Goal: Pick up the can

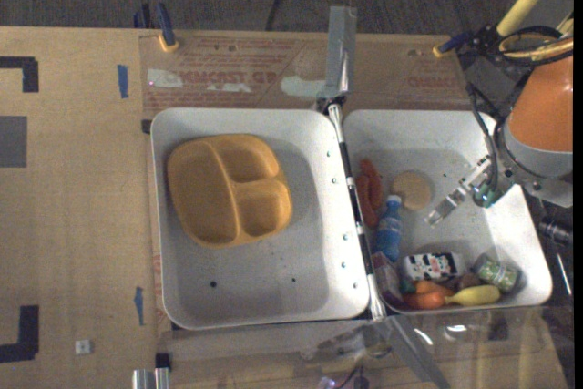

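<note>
The small green-labelled can with a silvery metal rim lies on its side in the near right corner of the right white bin, close against the right wall. Just beside it towards the left lies a yellow banana-shaped toy, and further left an orange carrot-like piece and a small white carton with dark print. These crowd the near edge of the bin, so the can has free space mostly on its far side.

Further out, a blue plastic bottle rests along the left wall, with a reddish sausage-shaped toy beyond it and a flat tan round disc on the bin floor near the middle. The left white bin holds a yellow-orange divided plastic tray.

The two-finger gripper hangs over the middle of the right bin, near the disc and well apart from the can, its slim fingers pointing down and to the left. Whether they stand apart or together cannot be told at this size; nothing is seen between them.

By my judgement the task is at the approach step, with no grasp made. The next move calls for carrying the gripper towards the near right corner, turning the wrist so the fingers straddle the can across its round body, and descending without striking the bin wall or nudging the banana toy.
</note>
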Robot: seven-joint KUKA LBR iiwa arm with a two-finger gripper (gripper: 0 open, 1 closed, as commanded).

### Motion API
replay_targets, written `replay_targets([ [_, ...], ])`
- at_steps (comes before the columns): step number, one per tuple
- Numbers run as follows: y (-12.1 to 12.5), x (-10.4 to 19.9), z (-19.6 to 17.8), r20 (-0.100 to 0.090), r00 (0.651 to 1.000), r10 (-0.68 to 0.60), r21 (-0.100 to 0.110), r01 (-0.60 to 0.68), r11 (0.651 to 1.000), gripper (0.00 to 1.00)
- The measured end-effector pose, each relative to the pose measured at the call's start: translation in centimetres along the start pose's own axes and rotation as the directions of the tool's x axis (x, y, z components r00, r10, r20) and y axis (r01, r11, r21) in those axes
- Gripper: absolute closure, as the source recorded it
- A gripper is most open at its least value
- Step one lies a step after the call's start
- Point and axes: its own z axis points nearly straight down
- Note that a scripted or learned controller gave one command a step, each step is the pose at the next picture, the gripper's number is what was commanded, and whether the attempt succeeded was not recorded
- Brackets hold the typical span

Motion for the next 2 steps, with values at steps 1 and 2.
replay_targets([
  [1, -3.1, -4.0, 8.5, 0.002, 0.999, -0.050, -0.001, 0.050, 0.999, 0.00],
  [2, -1.9, -7.5, 8.6, 0.002, 0.978, -0.208, -0.001, 0.208, 0.978, 0.00],
])
